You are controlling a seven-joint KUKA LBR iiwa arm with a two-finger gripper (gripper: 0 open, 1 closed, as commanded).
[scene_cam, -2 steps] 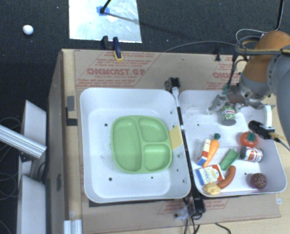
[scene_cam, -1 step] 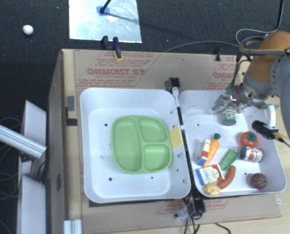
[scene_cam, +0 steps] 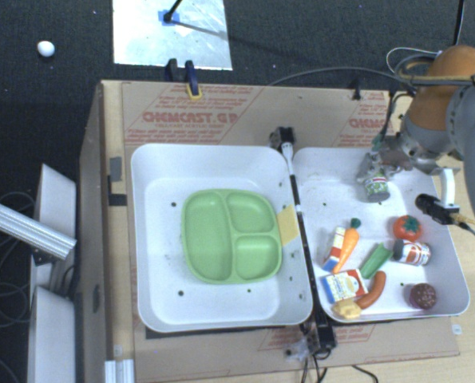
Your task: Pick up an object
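Two white bins sit side by side on the bench; left bin [scene_cam: 153, 214] carries a green divided tray [scene_cam: 231, 236]; right bin [scene_cam: 449, 282] carries toy foods: tomato [scene_cam: 407, 228], carrot [scene_cam: 346, 246], sausage [scene_cam: 372, 290]; gripper [scene_cam: 377, 183] stands over its upper area, fingers clamped on a small green-banded can [scene_cam: 376, 187].

Grey arm [scene_cam: 467, 118], orange band [scene_cam: 459, 61], metallic pincer [scene_cam: 376, 183]

The arm's gripper [scene_cam: 375, 174] hangs low over the right bin [scene_cam: 325, 166], a small green-labelled can [scene_cam: 376, 187] directly under it. Ahead and below lie a tomato [scene_cam: 407, 227], carrot [scene_cam: 346, 246] and sausage [scene_cam: 371, 290]; a green tray [scene_cam: 230, 235] sits well left.
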